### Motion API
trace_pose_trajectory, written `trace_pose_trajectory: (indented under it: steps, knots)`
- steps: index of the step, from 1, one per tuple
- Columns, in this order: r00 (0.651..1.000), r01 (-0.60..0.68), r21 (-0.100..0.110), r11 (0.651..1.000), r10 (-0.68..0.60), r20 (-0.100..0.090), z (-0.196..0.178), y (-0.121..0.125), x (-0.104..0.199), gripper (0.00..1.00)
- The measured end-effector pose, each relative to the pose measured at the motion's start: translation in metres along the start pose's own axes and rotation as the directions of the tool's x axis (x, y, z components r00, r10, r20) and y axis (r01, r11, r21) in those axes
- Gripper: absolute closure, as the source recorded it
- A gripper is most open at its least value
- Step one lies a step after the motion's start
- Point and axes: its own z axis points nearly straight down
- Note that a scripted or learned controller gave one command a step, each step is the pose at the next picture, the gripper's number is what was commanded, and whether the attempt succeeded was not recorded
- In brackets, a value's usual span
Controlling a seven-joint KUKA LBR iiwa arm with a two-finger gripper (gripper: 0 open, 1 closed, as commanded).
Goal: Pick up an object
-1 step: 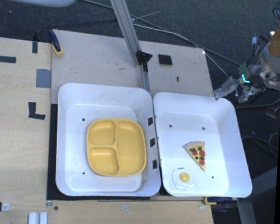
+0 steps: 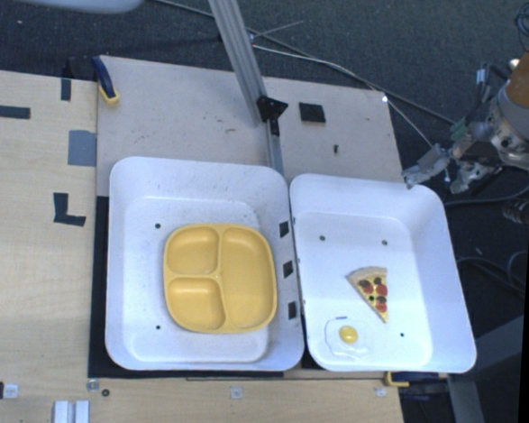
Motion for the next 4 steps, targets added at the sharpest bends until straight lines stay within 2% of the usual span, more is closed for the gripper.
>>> trace_pose_trajectory:
  steps: [1, 2, 3, 4]
  knots:
    - [1.000, 0.000, 0.004, 1.000, 0.000, 0.000, 0.064, 0.001, 0.003, 0.00]
    - [1.000, -0.001, 0.005, 1.000, 0.001, 0.000, 0.119, -0.001, -0.007, 0.00]
    - [1.000, 0.002, 0.004, 1.000, -0.002, 0.001, 0.173, 0.009, -0.007, 0.00]
    - [1.000, 0.003, 0.001, 1.000, -0.003, 0.002, 0.160, 0.010, -0.006, 1.00]
